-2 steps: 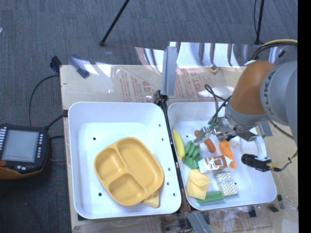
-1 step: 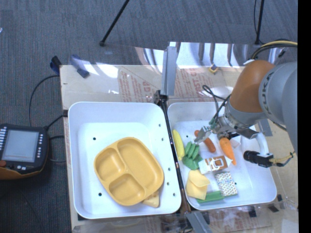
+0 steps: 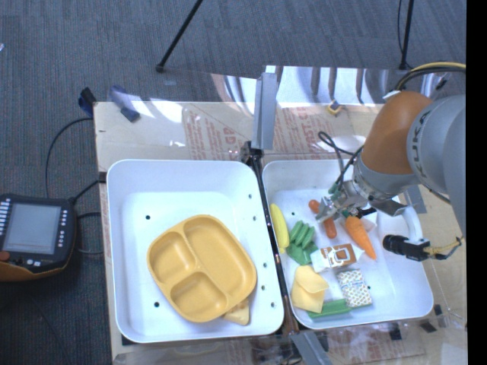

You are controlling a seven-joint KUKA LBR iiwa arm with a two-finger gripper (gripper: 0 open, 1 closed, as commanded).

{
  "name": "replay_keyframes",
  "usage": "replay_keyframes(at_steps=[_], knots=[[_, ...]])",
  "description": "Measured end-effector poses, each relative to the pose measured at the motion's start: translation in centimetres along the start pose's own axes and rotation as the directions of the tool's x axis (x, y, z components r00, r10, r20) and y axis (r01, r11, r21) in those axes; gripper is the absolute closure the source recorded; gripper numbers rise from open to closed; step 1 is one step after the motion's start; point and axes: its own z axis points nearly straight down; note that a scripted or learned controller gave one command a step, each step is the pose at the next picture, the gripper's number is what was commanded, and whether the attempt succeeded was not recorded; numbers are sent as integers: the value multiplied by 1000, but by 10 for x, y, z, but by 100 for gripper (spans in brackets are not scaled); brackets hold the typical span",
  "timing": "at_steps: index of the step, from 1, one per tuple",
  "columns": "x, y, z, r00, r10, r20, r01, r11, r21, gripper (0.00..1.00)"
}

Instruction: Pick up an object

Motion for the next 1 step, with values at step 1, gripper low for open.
replay_keyframes(at_steps=[1], knots=[[48, 21, -118, 1000, 24, 5, -24, 1000, -11, 100]])
